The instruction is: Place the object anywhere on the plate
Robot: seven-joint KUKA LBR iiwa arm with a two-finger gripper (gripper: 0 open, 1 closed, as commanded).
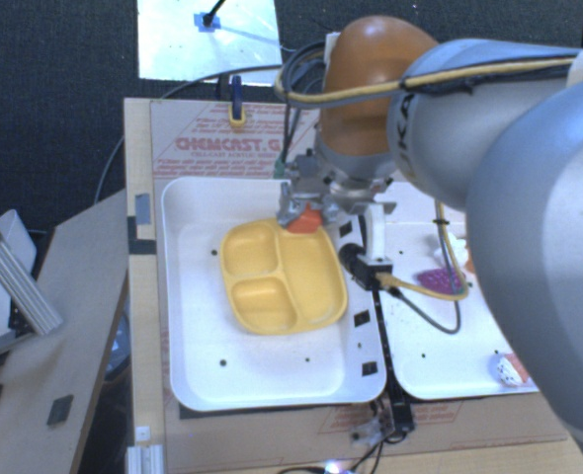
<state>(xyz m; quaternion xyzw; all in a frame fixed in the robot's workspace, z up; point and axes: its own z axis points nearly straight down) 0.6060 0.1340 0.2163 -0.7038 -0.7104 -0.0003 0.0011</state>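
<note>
my jaws (301, 215): clamped on small orange-red object (305, 221) | over far edge of yellow three-compartment plastic plate (282, 275) | left white bin (198, 304)

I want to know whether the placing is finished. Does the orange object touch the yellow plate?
Cannot tell. In the camera view the orange object sits right under the gripper at the yellow plate's upper rim, overlapping it; no contact or gap shows.
</note>
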